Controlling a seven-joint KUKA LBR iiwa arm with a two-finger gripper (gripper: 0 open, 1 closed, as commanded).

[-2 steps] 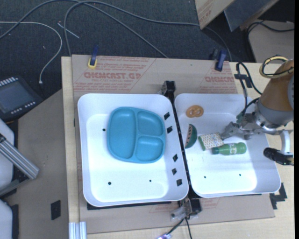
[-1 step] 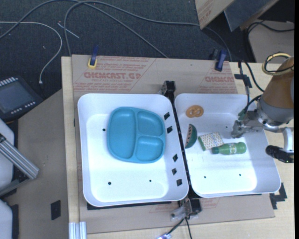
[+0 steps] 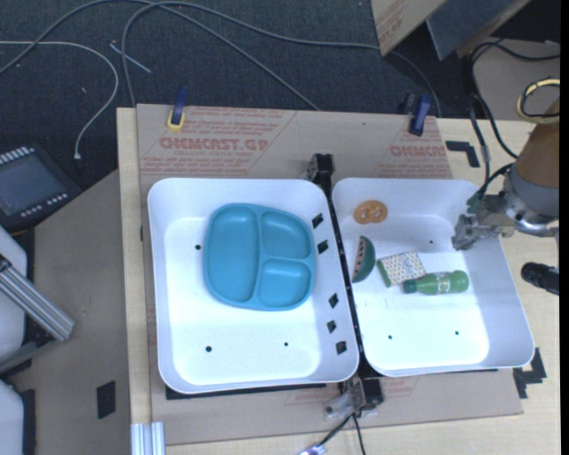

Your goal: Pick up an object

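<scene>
Floor: dark blue-grey carpet along the top and left, crossed by thin white cables (image 3: 98,62).

Far left: a dark device with a keypad-like face (image 3: 31,182) on the carpet; below it a slanted metal bar (image 3: 36,298).

Bench top: a tan board (image 3: 133,267) bearing a cardboard sheet (image 3: 267,133) printed in red. The large word reads roughly "CHEMCAST GP"; the smaller lines under it are too small to read, and a second red print at the sheet's right is also unclear. Two blue clamps (image 3: 178,111) pin the sheet's far edge.

Left bin (image 3: 178,355): white, shallow, holding a blue divided plate (image 3: 260,256) with three compartments, lying flat toward the far half.

Between the bins: a row of small black clips (image 3: 331,302) along the shared rim.

Right bin (image 3: 498,347): white, shallow. Contents, all near its middle and far-left part:
- pretzel (image 3: 370,212), brown, near the far-left corner;
- watermelon slice (image 3: 362,259), against the left wall;
- small patterned packet (image 3: 401,267), its print unreadable, just right of the slice;
- green bottle (image 3: 436,283), lying on its side, touching or just beside the packet.

Right edge: the grey arm (image 3: 533,200) reaches over the right bin's far-right rim. Its gripper (image 3: 467,233) is above the bin floor, apart from the bottle; whether its pincer is wide or narrow cannot be told.

Top right: a cardboard box (image 3: 400,22) and dark cables (image 3: 484,67).
</scene>
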